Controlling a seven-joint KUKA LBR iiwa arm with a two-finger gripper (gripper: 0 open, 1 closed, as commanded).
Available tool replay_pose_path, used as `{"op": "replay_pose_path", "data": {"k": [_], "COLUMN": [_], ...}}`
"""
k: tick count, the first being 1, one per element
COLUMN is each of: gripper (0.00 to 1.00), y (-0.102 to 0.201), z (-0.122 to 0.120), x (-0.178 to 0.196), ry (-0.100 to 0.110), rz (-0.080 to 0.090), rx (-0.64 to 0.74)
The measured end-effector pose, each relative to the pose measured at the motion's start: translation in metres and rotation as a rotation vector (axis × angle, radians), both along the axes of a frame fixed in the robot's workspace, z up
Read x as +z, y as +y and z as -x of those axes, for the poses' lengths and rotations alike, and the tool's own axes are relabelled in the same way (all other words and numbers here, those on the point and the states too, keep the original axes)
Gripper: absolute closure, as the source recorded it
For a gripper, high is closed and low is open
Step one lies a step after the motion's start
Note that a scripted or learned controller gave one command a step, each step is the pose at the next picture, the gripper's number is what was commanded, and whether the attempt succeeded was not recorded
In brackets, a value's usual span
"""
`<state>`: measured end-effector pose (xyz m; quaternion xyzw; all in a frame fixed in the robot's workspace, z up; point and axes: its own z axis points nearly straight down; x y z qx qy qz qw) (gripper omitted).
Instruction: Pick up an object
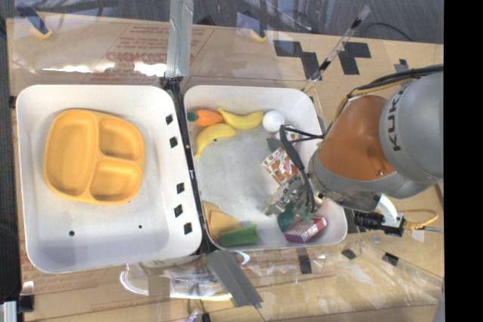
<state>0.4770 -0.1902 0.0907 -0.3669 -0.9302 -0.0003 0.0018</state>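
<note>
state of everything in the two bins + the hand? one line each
yellow divided tray: upright, flat in the left bin
bananas: two, lying at the top of the right bin
white ball: resting beside the bananas
green block: lying at the bottom edge
pink box: lying at bottom right
hand: low in the right bin, near the pink box

We see the arm reaching in from the right, its grey casing bulking large at the edge and the orange band rounding out just above the wrist. The wrist points down and to the left, and cables loop around it. We find the gripper low at the end of the arm, its metal parts dark and tangled together.
</note>
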Motion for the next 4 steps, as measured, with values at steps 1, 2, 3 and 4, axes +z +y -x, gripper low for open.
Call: {"op": "replay_pose_path", "data": {"k": [1,2,3,4], "gripper": [1.00,1.00,1.00,1.00], "y": [0.051,0.086,0.093,0.081], "z": [-0.044,-0.143,-0.163,-0.180], "x": [0.009,-0.001,0.167,0.213], "ry": [0.000,0.001,-0.008,0.000], "rz": [0.000,0.003,0.003,0.005], "rx": [-0.118,-0.385,-0.368,-0.559]}}
